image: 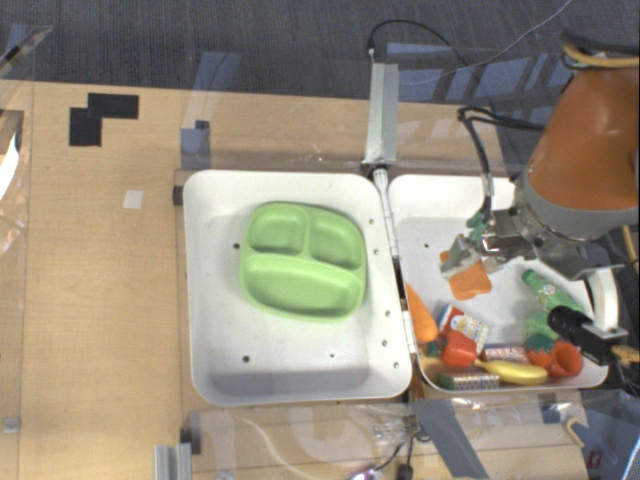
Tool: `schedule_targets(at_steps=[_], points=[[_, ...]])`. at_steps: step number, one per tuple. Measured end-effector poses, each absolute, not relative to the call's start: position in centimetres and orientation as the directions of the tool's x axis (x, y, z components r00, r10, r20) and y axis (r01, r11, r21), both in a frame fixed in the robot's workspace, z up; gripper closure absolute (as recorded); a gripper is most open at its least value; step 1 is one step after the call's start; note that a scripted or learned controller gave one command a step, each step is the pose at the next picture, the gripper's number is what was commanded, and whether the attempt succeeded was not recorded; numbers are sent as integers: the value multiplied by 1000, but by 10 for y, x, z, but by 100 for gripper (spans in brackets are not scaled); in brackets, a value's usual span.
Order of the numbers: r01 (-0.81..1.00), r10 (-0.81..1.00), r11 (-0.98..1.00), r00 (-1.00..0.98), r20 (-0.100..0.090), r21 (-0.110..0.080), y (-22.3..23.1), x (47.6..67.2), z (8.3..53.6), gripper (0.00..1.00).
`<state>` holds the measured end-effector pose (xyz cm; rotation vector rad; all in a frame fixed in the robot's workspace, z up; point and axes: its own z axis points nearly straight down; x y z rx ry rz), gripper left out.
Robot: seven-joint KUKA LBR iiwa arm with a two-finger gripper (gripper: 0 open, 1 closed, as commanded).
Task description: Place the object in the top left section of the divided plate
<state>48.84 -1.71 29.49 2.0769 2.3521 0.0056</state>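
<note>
The green divided plate (300,263) lies in the left white bin (215,368), two small sections along its far side and one long section at the near side. Its top left section (278,230) has nothing in it. My gripper (468,258) hangs over the right bin (425,213), near that bin's middle. It is shut on a small flat orange piece (471,283) that sticks out just below the fingertips. The plate sits well to the left of the gripper, across the divider between the bins.
The near part of the right bin holds a carrot (422,318), a red cup (458,350), a banana (512,371), a green bottle (545,293), a red fruit (562,358) and small packets. A metal rail (383,108) stands behind the bins.
</note>
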Motion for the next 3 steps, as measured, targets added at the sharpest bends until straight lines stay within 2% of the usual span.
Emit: schedule_targets(at_steps=[2, 3], points=[[992, 992, 129, -129, 1, 4, 78, 488, 281, 100], [990, 990, 144, -144, 0, 5, 31, 488, 276, 100]])
